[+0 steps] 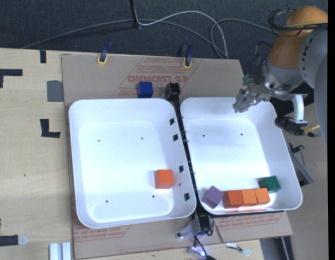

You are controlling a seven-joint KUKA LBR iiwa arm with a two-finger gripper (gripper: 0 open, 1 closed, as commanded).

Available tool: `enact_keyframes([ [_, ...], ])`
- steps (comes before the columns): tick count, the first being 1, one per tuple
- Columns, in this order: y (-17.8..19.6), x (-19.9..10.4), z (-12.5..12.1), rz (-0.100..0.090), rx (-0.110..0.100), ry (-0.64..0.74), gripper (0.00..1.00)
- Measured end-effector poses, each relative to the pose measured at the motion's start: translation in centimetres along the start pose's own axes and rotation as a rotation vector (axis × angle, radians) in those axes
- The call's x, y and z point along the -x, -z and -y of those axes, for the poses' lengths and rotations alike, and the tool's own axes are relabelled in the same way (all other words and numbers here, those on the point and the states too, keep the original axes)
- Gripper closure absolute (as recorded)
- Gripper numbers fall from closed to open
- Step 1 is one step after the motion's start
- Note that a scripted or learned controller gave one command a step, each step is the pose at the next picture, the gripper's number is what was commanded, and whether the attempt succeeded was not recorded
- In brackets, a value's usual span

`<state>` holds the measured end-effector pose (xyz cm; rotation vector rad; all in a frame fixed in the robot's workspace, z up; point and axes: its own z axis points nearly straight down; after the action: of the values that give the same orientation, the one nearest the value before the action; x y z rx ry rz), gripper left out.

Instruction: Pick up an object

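Two shallow white plastic bins sit side by side on cardboard. The left bin (91, 145) holds one orange cube (164, 179). The right bin (227, 145) holds a purple block (212, 196), two orange blocks (246, 197) and a green block (270, 183) along its near wall. The gripper (242, 105) hovers over the right bin's far corner, grasping nothing; its opening cannot be judged.

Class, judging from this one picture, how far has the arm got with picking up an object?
Done: nothing lifted. In hand: the gripper hangs over the right bin's far rim, nothing visible between its fingers. Left: reaching a block, such as the purple block or the orange cube in the left bin.
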<state>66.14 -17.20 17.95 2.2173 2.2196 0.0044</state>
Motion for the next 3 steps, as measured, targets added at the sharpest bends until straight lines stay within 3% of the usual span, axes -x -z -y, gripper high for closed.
enact_keyframes([
  [1, 6.2, 0.5, -0.1, 0.0, 0.0, -0.001, 1.0],
  [2, 9.1, 0.5, -0.1, 0.0, -0.002, -0.001, 1.0],
  [3, 9.2, -5.3, 1.5, -0.001, -0.005, 0.003, 1.0],
])
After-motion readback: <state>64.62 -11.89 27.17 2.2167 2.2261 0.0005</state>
